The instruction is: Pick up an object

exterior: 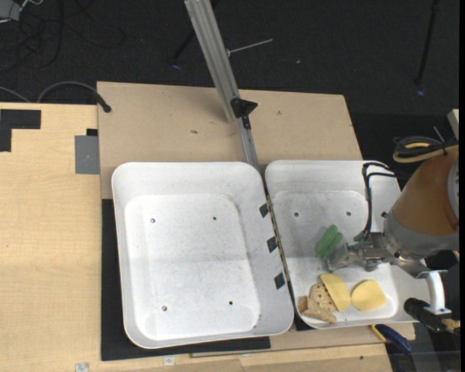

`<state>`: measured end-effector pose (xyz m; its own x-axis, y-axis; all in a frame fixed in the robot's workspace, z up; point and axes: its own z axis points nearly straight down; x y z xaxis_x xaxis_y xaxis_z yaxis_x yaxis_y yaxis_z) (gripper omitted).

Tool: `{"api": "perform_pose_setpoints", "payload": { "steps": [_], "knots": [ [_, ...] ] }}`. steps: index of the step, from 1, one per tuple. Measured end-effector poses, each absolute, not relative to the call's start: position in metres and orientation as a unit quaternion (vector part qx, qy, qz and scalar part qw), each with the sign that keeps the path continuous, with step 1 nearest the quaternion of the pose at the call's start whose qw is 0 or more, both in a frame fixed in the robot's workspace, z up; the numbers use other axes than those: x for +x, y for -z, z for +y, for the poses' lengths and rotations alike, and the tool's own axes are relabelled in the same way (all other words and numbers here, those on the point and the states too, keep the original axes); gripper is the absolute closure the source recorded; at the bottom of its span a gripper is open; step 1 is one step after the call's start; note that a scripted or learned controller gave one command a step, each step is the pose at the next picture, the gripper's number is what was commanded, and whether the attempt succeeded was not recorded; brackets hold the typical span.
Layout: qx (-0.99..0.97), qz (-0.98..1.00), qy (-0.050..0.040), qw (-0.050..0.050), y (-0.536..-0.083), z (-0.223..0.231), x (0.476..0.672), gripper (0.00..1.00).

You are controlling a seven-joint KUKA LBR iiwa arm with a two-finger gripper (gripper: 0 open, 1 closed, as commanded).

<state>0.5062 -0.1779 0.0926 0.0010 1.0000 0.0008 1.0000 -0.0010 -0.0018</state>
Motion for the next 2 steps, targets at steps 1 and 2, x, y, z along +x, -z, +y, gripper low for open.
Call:
{"api": "perform_pose_setpoints", "payload": {
  "steps": [1, 2],
  "knots": [
    [-0.71, -0.705, -0.0009, 0.002, -0.103, -0.179, 0.505, 1.0],
    [-0.709, -0.705, 0.0003, 0.0, -0.145, -0.182, 0.504, 1.0]
  ]
}}
